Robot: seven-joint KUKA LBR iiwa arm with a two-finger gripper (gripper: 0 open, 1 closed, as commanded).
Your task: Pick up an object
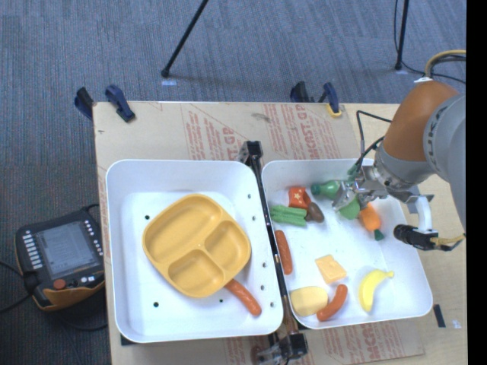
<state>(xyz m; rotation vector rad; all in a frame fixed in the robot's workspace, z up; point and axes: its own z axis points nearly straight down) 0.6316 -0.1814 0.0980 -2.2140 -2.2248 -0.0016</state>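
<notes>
My gripper [354,195] is low over the far part of the right bin [420,280], reaching in from the right. It sits directly above a light green piece [348,210], which it partly hides. An orange carrot-like piece [370,219] lies just to the gripper's right, and a dark green vegetable [327,188] just to its left. I cannot see any object lifted clear of the bin floor.
The right bin also holds a red piece [298,197], green beans [288,215], a sausage [283,251], a cheese wedge [330,268], a banana [370,287] and a pale yellow lump [309,300]. The left bin [125,204] holds a yellow divided plate [196,245] and an orange sausage [243,298].
</notes>
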